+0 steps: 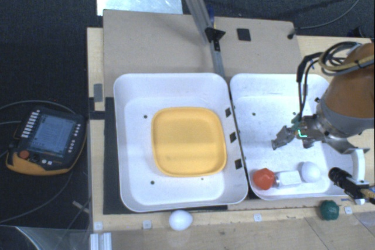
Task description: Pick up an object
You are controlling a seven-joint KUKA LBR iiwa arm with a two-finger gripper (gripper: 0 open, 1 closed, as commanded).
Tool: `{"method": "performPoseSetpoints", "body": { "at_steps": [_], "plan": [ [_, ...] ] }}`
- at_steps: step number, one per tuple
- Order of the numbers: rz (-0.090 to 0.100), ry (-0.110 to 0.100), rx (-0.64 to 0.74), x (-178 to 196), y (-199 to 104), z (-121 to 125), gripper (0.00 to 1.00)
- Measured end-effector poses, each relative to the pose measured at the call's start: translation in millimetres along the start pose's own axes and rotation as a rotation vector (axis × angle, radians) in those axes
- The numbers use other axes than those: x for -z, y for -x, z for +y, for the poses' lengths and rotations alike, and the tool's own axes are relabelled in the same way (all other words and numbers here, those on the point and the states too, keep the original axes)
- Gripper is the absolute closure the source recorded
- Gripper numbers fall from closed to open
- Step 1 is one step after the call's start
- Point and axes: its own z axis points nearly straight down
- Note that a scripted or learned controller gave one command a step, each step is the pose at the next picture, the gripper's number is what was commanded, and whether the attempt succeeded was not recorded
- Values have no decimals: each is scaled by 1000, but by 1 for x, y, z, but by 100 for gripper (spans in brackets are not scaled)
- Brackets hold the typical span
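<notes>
Gripper [284, 139] sits above the bare middle of the right bin [258, 96], reaching in from the right; fingers look spread apart with nothing between them, so released and carrying nothing.

Candidate objects are 3, crowded along the right bin's near wall: red ball [264, 178], white block [289, 178], white ball [310, 171]. They lie in 1 row, touching or nearly so, likely because they slid down against the wall. Gripper is near them but clear of all 3.

White block's long axis runs left-right, parallel to the near wall, 1 end at the red ball and the other toward the white ball. Both balls have no usable axis.

Left bin [132, 126] holds a yellow plate [189, 141], lying flat in the centre. Outside the bins on the worktop [281, 231]: white egg [180, 220], green ball [329, 209].

Judgement: grasp across the block's short side; neighbours crowd its ends.
</notes>
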Motion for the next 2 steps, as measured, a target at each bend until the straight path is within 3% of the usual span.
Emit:
{"method": "performPoseSetpoints", "body": {
  "at_steps": [1, 2],
  "plan": [
    [0, 0, 0, 0, 0, 0, 0],
    [0, -4, -1, -53, 8, 5, 0]
  ]
}}
